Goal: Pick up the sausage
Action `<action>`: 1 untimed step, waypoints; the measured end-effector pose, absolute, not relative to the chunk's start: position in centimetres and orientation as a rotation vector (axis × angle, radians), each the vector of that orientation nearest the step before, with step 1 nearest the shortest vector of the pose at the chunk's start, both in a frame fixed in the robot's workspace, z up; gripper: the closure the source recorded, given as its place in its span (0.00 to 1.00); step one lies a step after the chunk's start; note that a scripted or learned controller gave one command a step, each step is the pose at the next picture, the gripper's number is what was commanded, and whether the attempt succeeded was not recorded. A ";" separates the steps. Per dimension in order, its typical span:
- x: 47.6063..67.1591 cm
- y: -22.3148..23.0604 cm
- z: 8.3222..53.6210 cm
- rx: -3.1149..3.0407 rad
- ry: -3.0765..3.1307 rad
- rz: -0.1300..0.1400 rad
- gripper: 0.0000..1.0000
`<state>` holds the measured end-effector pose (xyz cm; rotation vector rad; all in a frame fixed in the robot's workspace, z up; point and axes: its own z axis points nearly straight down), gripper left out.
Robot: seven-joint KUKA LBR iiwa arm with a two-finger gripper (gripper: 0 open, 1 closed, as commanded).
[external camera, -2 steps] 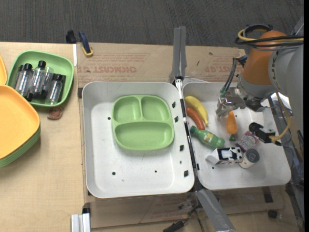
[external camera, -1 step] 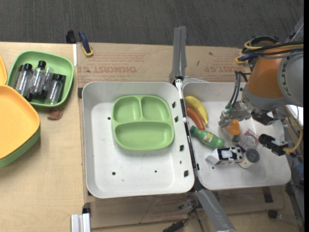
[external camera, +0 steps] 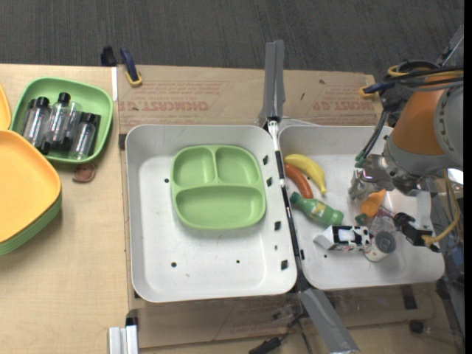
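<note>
While the arm reached in over the right bin, the scene read as follows.

Gripper (external camera: 366,185): low over the right bin's far side; whether it was parted or closed could not be told, and nothing showed clamped in it.
Sausage (external camera: 298,177): reddish-orange, lying well off toward the bin divider from the gripper, apparently untouched.
Banana (external camera: 310,169): touching the sausage along its far edge, likely crowding a grasp from that side.
Green bottle (external camera: 317,210): just beside the sausage's near end, narrowing access there.
Orange piece (external camera: 372,202): right under the gripper, possibly a small toy; too blurred to name.
Small clutter (external camera: 352,237): nearer the camera than the gripper.
Right bin (external camera: 332,271): held all these.
Green divided plate (external camera: 218,186): beyond the divider, in the left bin (external camera: 147,257).
</note>
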<state>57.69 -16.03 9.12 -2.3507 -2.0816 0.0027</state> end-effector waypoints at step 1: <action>54.5 -17.6 9.1 -2.194 -2.245 0.003 1.00</action>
